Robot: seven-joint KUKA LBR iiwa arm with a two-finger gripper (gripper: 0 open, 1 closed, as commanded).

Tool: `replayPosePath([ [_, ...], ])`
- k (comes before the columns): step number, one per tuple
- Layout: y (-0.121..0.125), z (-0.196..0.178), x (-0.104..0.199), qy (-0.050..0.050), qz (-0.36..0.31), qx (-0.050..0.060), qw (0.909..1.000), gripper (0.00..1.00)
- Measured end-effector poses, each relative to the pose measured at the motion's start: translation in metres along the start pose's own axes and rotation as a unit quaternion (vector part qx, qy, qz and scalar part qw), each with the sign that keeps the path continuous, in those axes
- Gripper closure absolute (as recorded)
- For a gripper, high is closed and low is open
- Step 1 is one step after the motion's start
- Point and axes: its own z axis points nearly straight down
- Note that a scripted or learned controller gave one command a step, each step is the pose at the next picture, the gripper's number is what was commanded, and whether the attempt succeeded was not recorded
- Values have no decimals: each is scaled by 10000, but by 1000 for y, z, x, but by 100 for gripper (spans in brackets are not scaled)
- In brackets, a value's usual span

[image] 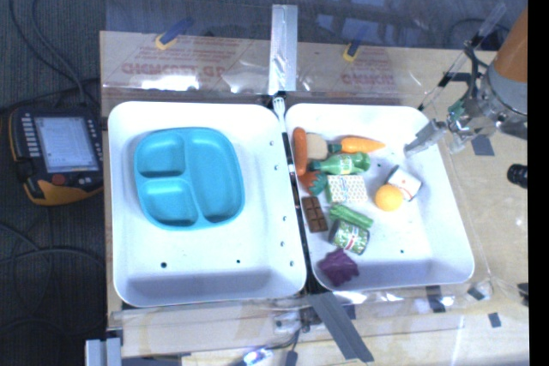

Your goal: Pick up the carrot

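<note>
Blue divided plate (187,176) sits alone in the left bin (120,210). Carrot (362,144) lies near the back edge of the right bin (446,223), tip pointing right, touching a green bottle (343,165) just in front. Likely rigid light plastic, slick and tapered; grab the thick middle. Orange ball (389,198) and white box (406,183) sit close. Gripper (422,140) hovers at the bin's back right corner; can't tell its opening.

Place: robotics lab
Evidence: yellow handheld teach pendant (53,157) on grey carpet (51,30), black loose cables (53,13), taped wooden bench (214,64)
</note>
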Motion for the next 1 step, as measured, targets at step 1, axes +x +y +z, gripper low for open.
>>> replayPosePath([
  [1,69,69,-6,-2,-2434,-14,9699,0],
])
